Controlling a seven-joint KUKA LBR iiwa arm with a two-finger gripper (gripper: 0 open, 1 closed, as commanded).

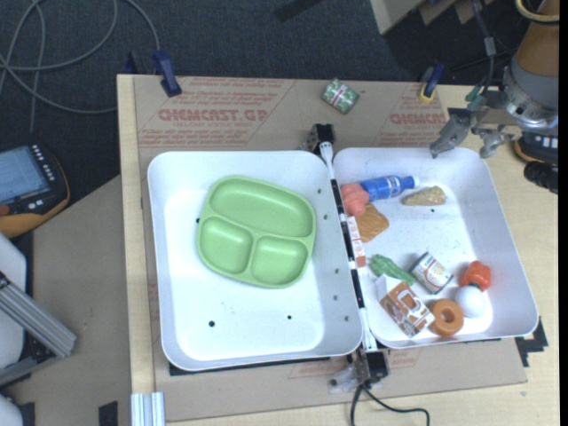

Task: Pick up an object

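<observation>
Grey and orange-banded, your arm held its claw [469, 135] spread open and empty above the right bin's [504, 229] far rim, apparently poised to descend, while the blue bottle [387, 185] lay nearest among that bin's clutter.

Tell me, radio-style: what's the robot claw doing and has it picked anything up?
Gripper open, above right bin's far rim, holding nothing. Blue bottle and tan piece lie nearest, untouched. Nothing in the way.

A green divided plate [257, 231] fills the left bin [169, 193] — the tool [469, 138], fingers spread, hovers over the right bin's [506, 229] far rim.
</observation>
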